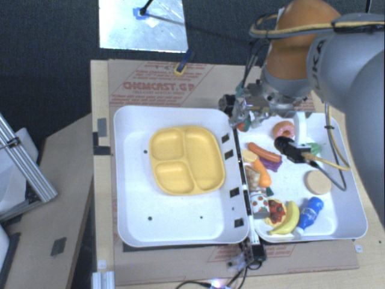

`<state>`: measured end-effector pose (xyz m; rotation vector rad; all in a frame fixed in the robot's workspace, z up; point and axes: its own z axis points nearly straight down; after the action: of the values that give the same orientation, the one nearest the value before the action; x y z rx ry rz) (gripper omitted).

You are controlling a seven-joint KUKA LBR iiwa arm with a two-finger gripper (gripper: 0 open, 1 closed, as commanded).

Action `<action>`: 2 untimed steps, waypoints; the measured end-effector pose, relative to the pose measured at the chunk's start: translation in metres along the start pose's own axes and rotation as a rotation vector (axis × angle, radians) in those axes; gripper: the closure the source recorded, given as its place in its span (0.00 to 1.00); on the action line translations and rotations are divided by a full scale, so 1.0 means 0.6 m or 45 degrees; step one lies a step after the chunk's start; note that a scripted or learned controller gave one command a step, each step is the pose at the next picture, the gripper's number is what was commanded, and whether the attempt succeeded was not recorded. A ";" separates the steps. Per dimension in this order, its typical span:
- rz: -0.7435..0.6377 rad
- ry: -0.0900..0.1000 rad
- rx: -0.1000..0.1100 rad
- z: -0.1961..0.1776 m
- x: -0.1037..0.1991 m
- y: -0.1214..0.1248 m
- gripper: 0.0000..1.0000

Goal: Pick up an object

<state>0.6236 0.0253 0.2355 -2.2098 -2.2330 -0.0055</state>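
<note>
The gripper (243, 110) hangs over the right bin's (346, 221) far-left corner; I cannot tell its state, since the wrist hides it. Smooth plastic toys lie near it: a ringed donut (283, 129), a cylindrical hot dog (264, 152). The left bin (129, 179) holds a glossy yellow divided tray (185, 159).

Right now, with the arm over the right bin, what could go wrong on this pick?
1. The toys are packed tight: hot dog, carrot, pizza slice and banana touch or overlap, so a grasp may catch two or slip.
2. The gripper sits close to the wall between the bins and could hit it.
3. The arm hides the bin's far corner.
</note>
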 end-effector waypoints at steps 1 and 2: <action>0.006 -0.003 0.003 0.036 0.020 -0.001 1.00; 0.006 -0.003 -0.001 0.000 0.015 -0.001 1.00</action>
<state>0.6229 0.0340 0.2356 -2.2168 -2.2289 -0.0043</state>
